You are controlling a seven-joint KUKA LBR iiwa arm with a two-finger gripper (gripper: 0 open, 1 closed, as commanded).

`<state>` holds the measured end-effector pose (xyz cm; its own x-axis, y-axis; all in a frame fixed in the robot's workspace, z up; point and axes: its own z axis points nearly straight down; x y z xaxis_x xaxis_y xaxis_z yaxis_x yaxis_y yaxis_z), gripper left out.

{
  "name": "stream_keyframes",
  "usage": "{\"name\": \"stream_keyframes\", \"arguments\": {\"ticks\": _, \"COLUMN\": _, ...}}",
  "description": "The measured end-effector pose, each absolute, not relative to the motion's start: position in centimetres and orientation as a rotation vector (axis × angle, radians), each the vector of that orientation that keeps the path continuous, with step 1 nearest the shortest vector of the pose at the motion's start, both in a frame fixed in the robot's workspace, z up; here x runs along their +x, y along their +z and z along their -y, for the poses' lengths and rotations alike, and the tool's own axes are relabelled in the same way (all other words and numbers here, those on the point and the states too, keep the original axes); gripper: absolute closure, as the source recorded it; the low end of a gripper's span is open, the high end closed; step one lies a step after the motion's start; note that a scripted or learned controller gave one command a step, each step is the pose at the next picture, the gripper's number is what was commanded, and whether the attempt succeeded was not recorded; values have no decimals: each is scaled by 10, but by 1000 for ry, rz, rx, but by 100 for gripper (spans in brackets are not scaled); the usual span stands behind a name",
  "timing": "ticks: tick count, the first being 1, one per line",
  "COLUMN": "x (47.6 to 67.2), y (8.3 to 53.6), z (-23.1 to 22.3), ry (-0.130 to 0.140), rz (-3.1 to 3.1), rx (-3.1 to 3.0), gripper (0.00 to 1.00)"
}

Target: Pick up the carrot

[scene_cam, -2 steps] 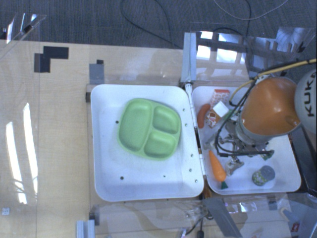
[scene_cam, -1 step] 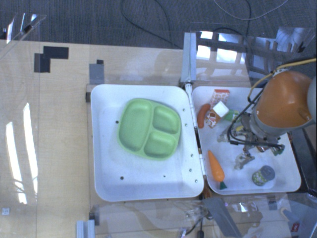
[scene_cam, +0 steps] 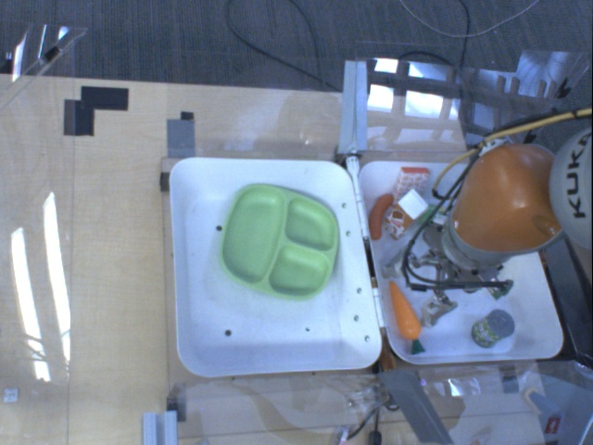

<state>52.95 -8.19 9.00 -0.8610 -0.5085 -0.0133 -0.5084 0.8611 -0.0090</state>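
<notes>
The left bin point(scene_cam: 269, 350) is the biggest thing on the bench and lies well off to the far side of the jaws. It holds a green divided plate point(scene_cam: 280, 240), set near its middle with three compartments, all bare.

The right bin point(scene_cam: 547, 341) sits under the arm point(scene_cam: 505, 202), whose orange band hangs over its centre, probably because the program has brought the wrist down among the items to attempt a grasp. The gripper point(scene_cam: 443, 297) is low in this bin. Whether the jaws stand open or closed I cannot tell, since the metal parts blur together beneath the wrist.

In the same bin, the carrot point(scene_cam: 404, 311) lies just beside the jaws, toward the wall shared with the left bin, with its green tip pointing to the near rim. Nothing visibly sits between the jaws, so I judge the carrot not yet picked up.

A reddish sausage-shaped item point(scene_cam: 380, 215) lies beyond the jaws along that same wall, next to a small white and red packet point(scene_cam: 410, 193). A small grey round object point(scene_cam: 491, 328) rests on the opposite side of the jaws from the carrot.
</notes>
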Motion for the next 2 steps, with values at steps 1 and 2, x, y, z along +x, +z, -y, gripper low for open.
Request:
{"name": "stream_keyframes", "arguments": {"ticks": 1, "x": 522, "y": 108, "z": 93, "ry": -1, "rz": -3070, "rx": -622, "gripper": 0}}
{"name": "stream_keyframes", "arguments": {"ticks": 2, "x": 519, "y": 90, "z": 83, "ry": -7, "rz": -3009, "rx": -862, "gripper": 0}}
